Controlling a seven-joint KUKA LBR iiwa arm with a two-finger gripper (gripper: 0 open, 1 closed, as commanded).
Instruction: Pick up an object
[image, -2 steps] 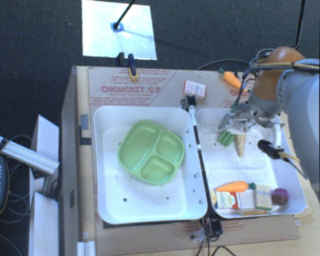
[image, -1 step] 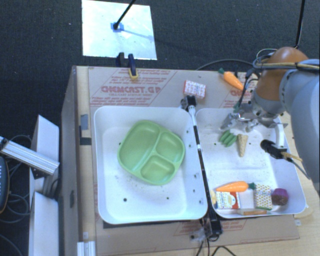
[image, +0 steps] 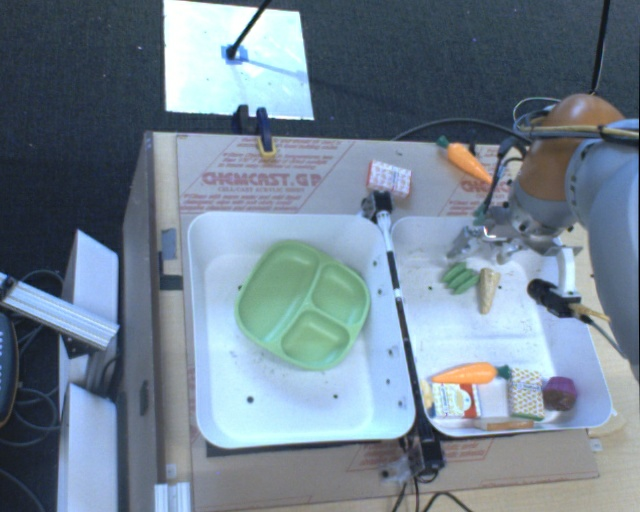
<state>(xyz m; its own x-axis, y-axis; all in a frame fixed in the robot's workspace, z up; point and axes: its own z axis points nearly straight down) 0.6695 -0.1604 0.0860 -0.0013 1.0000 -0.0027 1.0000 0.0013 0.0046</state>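
The gripper (image: 487, 240) hangs low over the upper part of the right bin (image: 580, 350), at about two o'clock from the picture's centre; how far its pincer is spread cannot be told, and nothing shows held in it. Just below it lie one green bean bundle (image: 461, 277) and one pale cone-shaped piece (image: 487, 289), side by side. At the bin's six o'clock edge sit one carrot (image: 466, 374), one juice carton (image: 456, 400), one patterned block (image: 525, 392) and one dark purple piece (image: 560, 392). The left bin (image: 215, 330) carries one green divided plate (image: 303, 303). A second carrot (image: 466, 158) and a small box (image: 389, 178) rest on the cardboard-covered bench (image: 285, 170), with dark carpet (image: 70, 100) around.
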